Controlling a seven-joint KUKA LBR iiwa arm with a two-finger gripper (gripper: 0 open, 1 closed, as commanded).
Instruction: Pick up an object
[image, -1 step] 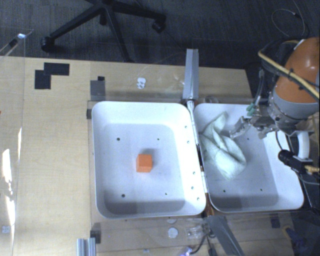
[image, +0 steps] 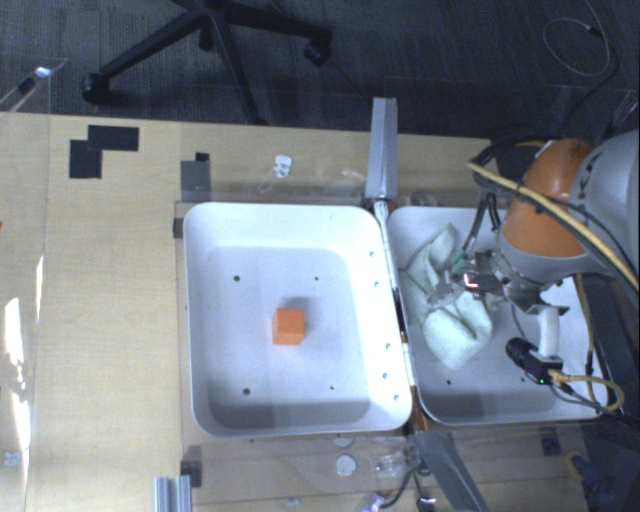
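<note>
Gripper (image: 462, 283) of the grey arm hangs low over the right bin (image: 440, 405), at the spot where a crumpled white cloth (image: 448, 318) lies. How the gripper is set I cannot tell, because the wrist and the orange band (image: 545, 205) above it cover much of the tool from this slanted view, and the white cloth against the white bin gives little contrast there. The tool seems to be touching or just above the upper part of the cloth, but nothing visible shows the cloth clamped or lifted; it lies spread on the bin floor, with one lump toward the divider and another fold toward the far wall. So I judge that the task is in its grasping step and is not yet done: no object is clearly raised from a bin. The other candidate, a small orange cube (image: 289, 326), sits alone near the middle of the left bin (image: 215, 300), well apart from the arm and untouched. What is left, in my judgement, is to close on the cloth firmly and to lift it free from the bin floor. A soft cloth can slip out or be caught only by one thin fold, so the lift is the point where this try may fail. A yellow cable (image: 520, 190) runs along the arm above the right bin and does not touch the cloth.
</note>
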